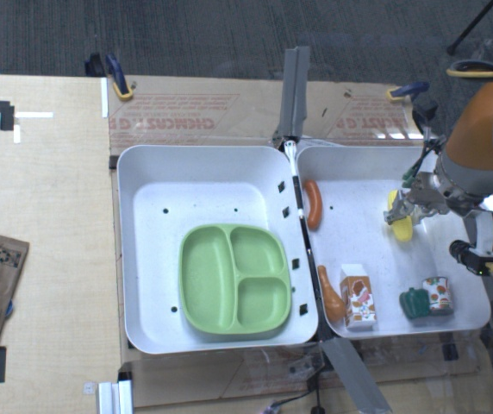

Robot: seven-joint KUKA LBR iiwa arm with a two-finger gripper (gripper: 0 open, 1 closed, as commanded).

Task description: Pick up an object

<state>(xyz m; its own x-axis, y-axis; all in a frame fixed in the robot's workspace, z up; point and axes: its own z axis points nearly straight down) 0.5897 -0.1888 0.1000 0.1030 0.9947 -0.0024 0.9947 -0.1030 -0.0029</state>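
1. Juice carton, upright, near the front wall of the right bin; an orange carrot-like toy lies just left of it.
2. Green toy and small printed box, touching, at the right bin's front right.
3. Green divided plate, in the left bin, across the shared wall from the right bin.
4. Yellow object, right bin, right of centre. Judged light, stiff, smooth plastic (likely slippery); best taken across its narrow middle.
5. Pincer, directly over the yellow object; whether it grips cannot be told.
6. Sausage toy, along the right bin's left wall, farther back.
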